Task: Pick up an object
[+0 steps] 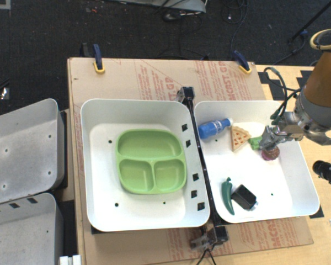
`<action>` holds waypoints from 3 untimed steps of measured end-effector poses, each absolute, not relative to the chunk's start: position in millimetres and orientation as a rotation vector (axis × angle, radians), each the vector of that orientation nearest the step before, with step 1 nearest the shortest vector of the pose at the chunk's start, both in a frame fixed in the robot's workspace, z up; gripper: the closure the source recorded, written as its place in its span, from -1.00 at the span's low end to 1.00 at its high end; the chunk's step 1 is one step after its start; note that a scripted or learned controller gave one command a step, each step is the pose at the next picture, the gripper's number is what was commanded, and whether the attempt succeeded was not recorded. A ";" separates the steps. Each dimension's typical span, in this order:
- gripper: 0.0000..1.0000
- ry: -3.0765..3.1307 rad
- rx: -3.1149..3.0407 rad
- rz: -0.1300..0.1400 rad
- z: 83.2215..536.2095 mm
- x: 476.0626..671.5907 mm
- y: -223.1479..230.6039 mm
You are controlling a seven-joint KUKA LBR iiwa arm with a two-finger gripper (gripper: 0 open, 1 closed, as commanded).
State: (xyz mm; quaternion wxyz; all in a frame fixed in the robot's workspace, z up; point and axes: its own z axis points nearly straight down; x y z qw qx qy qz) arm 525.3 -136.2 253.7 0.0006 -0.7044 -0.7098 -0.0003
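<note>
Hovering low in the right bin [298, 203], the gripper [269, 144] sits over a small dark-red object [271, 153] just right of the pizza-slice toy [240, 138]; its grip is unclear. Next, seemingly, closing and lifting.

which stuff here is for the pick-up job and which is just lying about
For the job:
tool
blue bottle
pizza slice toy
dark red ball
green pepper
black block

Lying about:
green divided plate
yellow clamps
loose white trays
</note>
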 end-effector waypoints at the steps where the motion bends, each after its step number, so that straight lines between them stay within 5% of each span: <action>1: 1.00 -2.229 -2.212 0.000 245.6 539.7 -87.2; 3: 1.00 -2.230 -2.213 -0.002 249.4 545.2 23.0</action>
